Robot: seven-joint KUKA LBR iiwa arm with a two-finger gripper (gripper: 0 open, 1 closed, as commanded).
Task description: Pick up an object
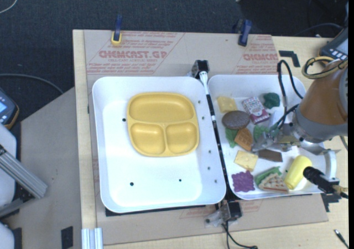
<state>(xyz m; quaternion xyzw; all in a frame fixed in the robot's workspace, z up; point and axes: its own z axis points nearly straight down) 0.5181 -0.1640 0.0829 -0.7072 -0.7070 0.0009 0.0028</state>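
The right bin [221, 84] holds several toy foods. Among them are a brown round cookie [237, 119], an orange cracker [243, 138], a pale yellow square [225, 103], a pink and white packet [256, 107] and a dark green piece [271, 99]. Nearer the front lie a yellow wedge [245, 160], a brown bar [270, 155], purple grapes [242, 181], a pizza slice [272, 180] and a yellow corn cob [297, 171]. My gripper [264, 141] is low in this bin, just right of the cracker and above the brown bar. It hides what is under it.
The left bin [110, 148] holds a yellow divided plate [163, 123]. A black divider rail [213, 131] runs between the bins. The grey and orange arm [326, 104] and its cables cover the right bin's right side. Clamps [116, 35] sit on the board's far edge.
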